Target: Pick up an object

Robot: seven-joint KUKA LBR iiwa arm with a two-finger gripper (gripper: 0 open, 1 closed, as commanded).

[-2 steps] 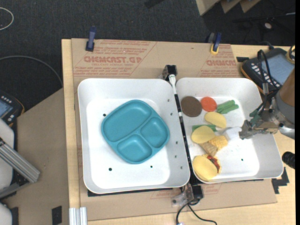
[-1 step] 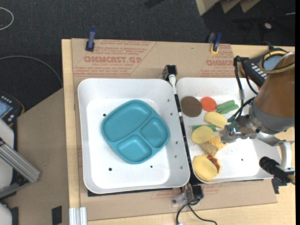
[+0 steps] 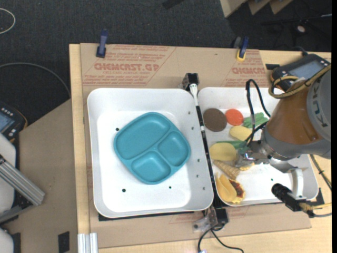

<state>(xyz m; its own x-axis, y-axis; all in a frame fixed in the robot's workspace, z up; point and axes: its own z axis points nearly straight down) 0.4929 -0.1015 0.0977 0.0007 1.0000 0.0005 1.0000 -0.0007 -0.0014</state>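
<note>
Camera view: gripper (image 3: 246, 159) low in right bin (image 3: 263, 195), near its left wall, over yellow toy food (image 3: 223, 152); finger state cannot tell. Step: reaching to grasp. Next: close, lift straight. Blue plate (image 3: 151, 147) mid left bin (image 3: 102, 141).

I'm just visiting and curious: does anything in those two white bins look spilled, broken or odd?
Nothing stands out. The blue divided tray lies flat in the left bin, turned slightly askew. The toy foods sit loosely piled inside the right bin.

Grey arm (image 3: 297, 125) with orange band reaching in from the right, end effector (image 3: 245, 158) lowered, pointing left
</note>
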